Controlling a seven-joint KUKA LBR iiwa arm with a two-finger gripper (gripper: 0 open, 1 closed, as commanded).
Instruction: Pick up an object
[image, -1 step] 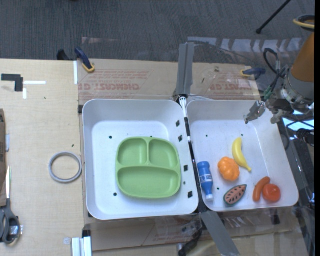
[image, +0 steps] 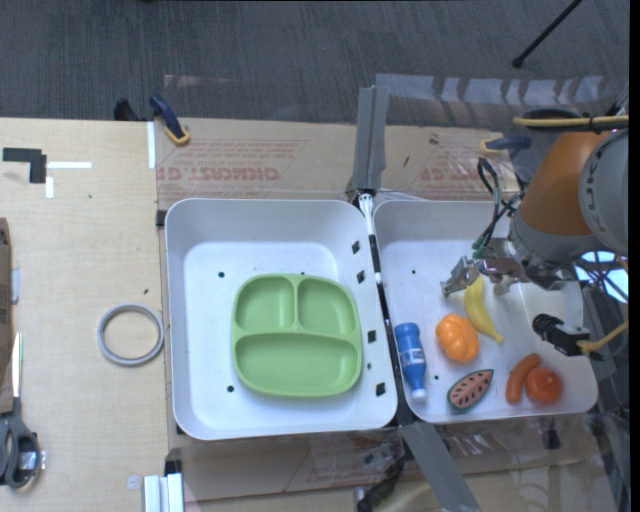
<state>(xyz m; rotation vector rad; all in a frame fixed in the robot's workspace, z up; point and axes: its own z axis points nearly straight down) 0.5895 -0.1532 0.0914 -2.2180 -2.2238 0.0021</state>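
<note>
Gripper (image: 478, 276) low in right bin (image: 425, 225), fingers straddling banana (image: 481, 309) top, poss. pinching; closure unclear. Orange (image: 458, 338), blue bottle (image: 409, 356) just beside; green tray (image: 296, 336) in left bin.

Scene evenly and brightly lit from overhead; no hard directional source is indicated. Soft, short shadows are cast inside the left bin (image: 190, 300) along its walls and under the green plate (image: 297, 335). Mild glare is noted on the white floor of the right bin (image: 425, 275), where detail is partly washed out. Focus is acceptable across the bench; fine detail is softened, and the arm (image: 575, 190) at the right edge appears slightly blurred. Straight edges are rendered nearly straight.
</note>
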